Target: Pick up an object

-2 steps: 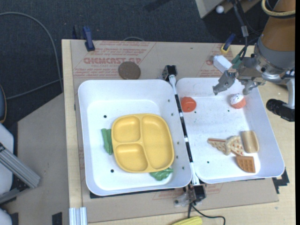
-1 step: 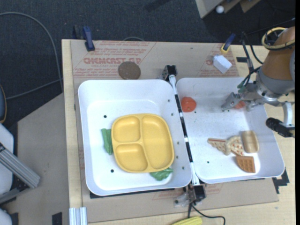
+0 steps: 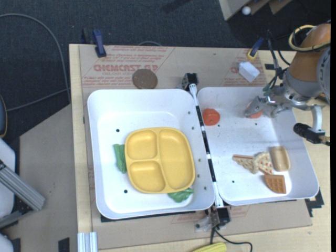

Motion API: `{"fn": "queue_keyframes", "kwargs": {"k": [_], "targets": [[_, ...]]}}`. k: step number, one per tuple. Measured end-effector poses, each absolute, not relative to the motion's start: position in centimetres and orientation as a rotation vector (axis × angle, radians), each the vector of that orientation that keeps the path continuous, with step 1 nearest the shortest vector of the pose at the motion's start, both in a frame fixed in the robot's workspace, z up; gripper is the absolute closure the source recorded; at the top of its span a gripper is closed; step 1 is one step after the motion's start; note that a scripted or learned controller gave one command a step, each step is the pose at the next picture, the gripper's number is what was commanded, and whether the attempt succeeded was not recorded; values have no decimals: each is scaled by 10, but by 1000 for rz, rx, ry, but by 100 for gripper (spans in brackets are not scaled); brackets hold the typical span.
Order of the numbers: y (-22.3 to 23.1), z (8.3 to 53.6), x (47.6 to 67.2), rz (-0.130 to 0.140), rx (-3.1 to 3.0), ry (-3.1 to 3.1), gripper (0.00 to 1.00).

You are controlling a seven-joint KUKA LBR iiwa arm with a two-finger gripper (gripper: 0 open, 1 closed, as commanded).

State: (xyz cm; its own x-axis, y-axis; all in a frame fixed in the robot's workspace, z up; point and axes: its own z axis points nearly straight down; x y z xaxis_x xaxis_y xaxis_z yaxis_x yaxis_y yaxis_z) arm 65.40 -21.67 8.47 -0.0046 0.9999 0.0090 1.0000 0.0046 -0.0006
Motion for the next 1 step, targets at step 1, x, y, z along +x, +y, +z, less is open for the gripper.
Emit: {"fn": "queue_keyframes", "kwargs": {"k": [1], "targets": [[-220, 96, 654, -4, -2217, -2227, 100]]}}
